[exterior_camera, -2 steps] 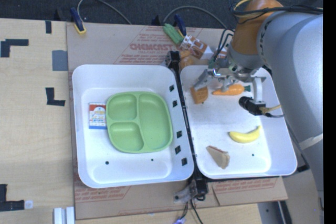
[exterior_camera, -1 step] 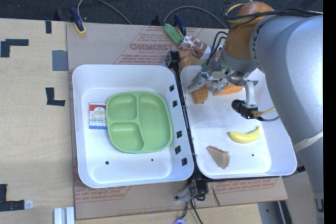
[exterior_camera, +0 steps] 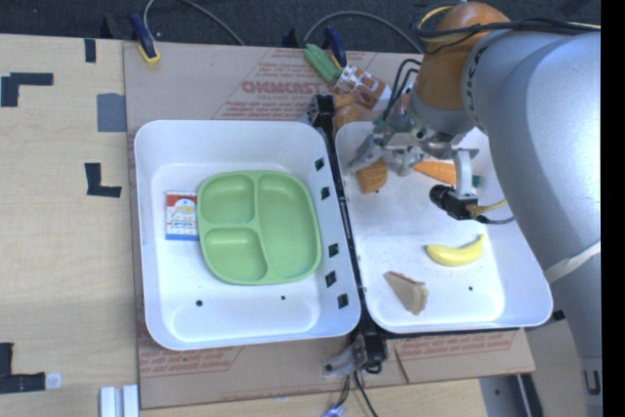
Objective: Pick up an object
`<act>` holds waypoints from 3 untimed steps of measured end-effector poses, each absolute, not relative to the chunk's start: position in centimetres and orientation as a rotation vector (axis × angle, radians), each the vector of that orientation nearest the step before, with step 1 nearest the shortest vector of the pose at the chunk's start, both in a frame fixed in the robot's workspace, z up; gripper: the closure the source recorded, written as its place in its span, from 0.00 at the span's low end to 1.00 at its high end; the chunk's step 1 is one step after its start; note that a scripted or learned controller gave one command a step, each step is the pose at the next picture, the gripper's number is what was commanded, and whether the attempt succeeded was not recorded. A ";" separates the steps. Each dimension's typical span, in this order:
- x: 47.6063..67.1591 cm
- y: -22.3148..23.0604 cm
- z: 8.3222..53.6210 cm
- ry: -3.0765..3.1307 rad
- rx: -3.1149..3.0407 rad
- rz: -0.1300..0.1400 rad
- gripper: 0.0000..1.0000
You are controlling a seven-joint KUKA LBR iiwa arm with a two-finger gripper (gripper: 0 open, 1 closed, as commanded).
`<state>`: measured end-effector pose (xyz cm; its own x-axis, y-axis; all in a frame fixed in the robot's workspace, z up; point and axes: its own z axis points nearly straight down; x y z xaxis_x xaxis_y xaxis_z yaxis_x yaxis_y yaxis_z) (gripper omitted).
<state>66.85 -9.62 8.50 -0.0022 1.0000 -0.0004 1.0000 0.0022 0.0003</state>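
Claw (exterior_camera: 379, 154) is seen low over the back of the right bin (exterior_camera: 518, 303), by the divider; finger state cannot be told. An orange-brown food piece (exterior_camera: 372, 178) lies just beneath it; contact unclear. An orange carrot-like piece (exterior_camera: 436, 171) sits beside the wrist. Banana (exterior_camera: 456, 252) is placed mid-bin, a tan bread-like wedge (exterior_camera: 407, 292) near the front. In the left bin (exterior_camera: 156, 308), a green divided plate (exterior_camera: 261, 227) is seen with a small printed box (exterior_camera: 182, 215) touching its left edge
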 end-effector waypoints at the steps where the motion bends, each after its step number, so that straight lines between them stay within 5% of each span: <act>1: 66.6 -10.2 8.5 2.223 2.219 -0.001 0.00; 2: 66.8 -9.6 8.5 2.222 2.219 -0.001 0.00; 3: 66.9 -9.6 9.5 2.223 2.218 -0.001 1.00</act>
